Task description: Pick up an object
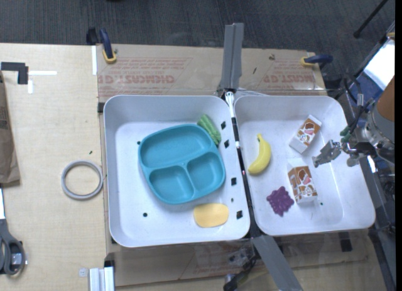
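Over the right bin (352, 217), camera view: gripper (326, 154) hovers at the bin's right side, finger spread indiscernible, nothing visibly held. Nearest object, a small carton (302, 183), lies just below-left, long axis near vertical; second carton (306, 134) sits above-left.

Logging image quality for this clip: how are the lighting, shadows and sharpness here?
Camera view: even, diffuse lighting, with soft shadows under the banana and blue tray; no harsh glare on the white bins; bin contents are fairly sharp, while the gripper at the right looks small and slightly blurred, so its fingers are hard to read; bench edges bow slightly toward the frame borders.
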Controlling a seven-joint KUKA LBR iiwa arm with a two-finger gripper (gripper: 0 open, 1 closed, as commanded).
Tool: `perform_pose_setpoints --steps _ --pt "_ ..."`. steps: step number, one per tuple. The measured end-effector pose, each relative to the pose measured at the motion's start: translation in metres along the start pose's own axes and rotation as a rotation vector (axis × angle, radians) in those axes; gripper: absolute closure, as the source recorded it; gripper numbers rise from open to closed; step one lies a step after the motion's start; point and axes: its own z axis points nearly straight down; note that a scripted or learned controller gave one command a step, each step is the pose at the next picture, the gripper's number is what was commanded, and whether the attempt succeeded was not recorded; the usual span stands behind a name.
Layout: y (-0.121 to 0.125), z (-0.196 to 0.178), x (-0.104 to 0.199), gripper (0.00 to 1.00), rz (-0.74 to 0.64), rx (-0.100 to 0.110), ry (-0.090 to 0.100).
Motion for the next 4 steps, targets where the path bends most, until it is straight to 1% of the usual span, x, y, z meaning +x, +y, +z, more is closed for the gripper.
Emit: perform_pose_setpoints --steps 1,2,3,4 --pt "-0.016 0.098 0.060 0.00 0.004 -0.001 0.000" --pt "-0.017 0.090 0.059 1.00 0.008 0.001 0.001" --pt "0.066 0.099 0.094 1.00 0.115 -0.003 -0.001" --pt "0.097 0.091 0.087 1.00 0.065 -0.001 -0.001"
